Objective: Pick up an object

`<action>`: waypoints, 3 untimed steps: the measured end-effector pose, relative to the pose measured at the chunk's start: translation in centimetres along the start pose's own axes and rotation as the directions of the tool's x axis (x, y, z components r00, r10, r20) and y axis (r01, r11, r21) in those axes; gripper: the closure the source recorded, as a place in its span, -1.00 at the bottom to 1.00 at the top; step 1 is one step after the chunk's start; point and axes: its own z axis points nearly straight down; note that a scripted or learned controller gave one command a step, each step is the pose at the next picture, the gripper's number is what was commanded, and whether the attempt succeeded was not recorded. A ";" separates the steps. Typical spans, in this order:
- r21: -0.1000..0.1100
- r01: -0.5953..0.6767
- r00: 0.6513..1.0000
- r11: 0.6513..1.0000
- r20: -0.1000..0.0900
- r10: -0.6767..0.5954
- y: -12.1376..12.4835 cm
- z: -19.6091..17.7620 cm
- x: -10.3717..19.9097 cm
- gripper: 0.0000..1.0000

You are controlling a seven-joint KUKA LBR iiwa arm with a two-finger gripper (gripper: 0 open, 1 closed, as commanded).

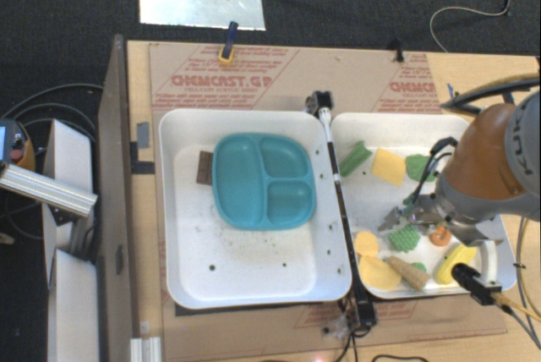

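Note:
My gripper [409,219] hangs low in the right bin [368,208], below the orange-banded wrist [486,157]. Directly under and in front of it lies a green knobbly toy [404,239]. A small orange piece [439,238] and a yellow piece [456,260] lie just to its right. A yellow round piece [366,244], a yellow wedge [380,274] and a tan cone [414,272] lie by the bin's front wall. I cannot tell whether the gripper touches the green toy.
At the back of the right bin lie a green pod [356,157], a yellow block [390,167] and a green leafy piece [417,165]. The left bin [182,267] holds a teal divided plate [264,181] and a brown block [204,167].

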 end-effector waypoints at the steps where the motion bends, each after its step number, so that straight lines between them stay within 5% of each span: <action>1: -0.014 0.005 1.000 1.000 0.004 -0.005 0.7 -1.2 0.0 1.00; 2: -0.029 0.009 1.000 1.000 0.009 -0.009 5.3 -15.4 -1.7 1.00; 3: -0.018 0.006 1.000 1.000 0.007 -0.006 11.9 -11.8 -7.2 1.00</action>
